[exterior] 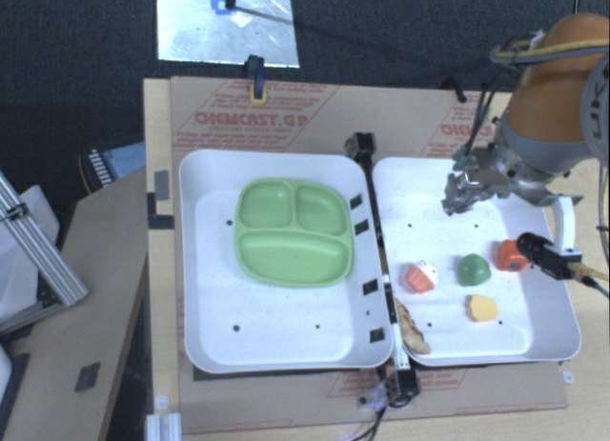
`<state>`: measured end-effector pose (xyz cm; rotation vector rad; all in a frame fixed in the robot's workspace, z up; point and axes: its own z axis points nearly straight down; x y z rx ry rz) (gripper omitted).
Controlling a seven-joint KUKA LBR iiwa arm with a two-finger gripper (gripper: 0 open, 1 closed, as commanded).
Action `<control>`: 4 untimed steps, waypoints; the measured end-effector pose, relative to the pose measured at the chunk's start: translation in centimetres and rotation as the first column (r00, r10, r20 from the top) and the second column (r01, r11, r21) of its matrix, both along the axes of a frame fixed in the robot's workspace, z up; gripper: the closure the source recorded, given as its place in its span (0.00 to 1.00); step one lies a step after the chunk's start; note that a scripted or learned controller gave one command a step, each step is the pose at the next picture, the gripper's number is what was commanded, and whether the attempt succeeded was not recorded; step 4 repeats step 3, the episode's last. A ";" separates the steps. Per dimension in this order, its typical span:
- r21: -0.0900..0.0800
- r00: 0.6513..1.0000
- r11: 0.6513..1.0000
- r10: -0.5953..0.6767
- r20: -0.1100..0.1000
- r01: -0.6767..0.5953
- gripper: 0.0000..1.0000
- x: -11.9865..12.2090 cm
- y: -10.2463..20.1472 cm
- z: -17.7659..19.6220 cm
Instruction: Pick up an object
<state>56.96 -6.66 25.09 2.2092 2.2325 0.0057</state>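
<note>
My gripper (458, 198) hangs over the back part of the right bin (419, 174), pointing down and left, with bare white floor under it. Loose objects lie nearer the front of that bin: a red and white piece (420, 277), a green round object (473, 269), an orange-red object (508, 255) and a yellow piece (483, 309). A brownish yellow banana-like thing (412, 330) lies at the bin's front left corner. All of them sit well apart from the gripper, towards the front.
The left bin (205, 334) holds a green divided plate (292, 232). A black divider with clips (370, 230) runs between the bins. A black fitting (550, 258) on the arm sticks out beside the orange-red object.
</note>
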 end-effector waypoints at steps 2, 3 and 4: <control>-0.001 1.000 1.000 -0.002 -0.001 0.002 1.00 0.8 9.8 -1.7; 0.000 1.000 1.000 0.000 -0.003 0.000 1.00 0.4 15.8 -2.9; 0.000 1.000 1.000 0.000 -0.003 0.000 1.00 0.4 15.8 -2.9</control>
